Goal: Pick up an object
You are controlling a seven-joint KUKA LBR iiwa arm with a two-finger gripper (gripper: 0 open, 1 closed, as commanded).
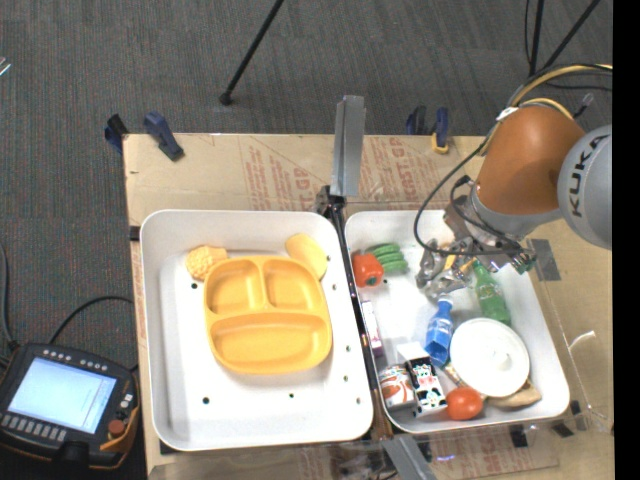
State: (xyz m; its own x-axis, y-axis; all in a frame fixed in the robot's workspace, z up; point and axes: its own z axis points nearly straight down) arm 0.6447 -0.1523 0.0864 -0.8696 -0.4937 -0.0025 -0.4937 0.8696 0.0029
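A tablet-like handheld controller (62,398) with a lit screen lies on the dark floor (60,88) at lower left. Blue clamps (163,135) grip the counter's (250,168) far edge. A thin black stand leg (258,38) slants across the floor.

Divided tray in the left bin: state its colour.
The divided plastic tray is yellow-orange, with two rounded ears of the same colour; the camera view shows it plainly.

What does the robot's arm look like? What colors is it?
The arm is smooth, rounded grey metal with dark letters on its side. A big shiny orange band wraps above the wrist. Yellow and black cables loop around it. Its end effector is silvery metal.
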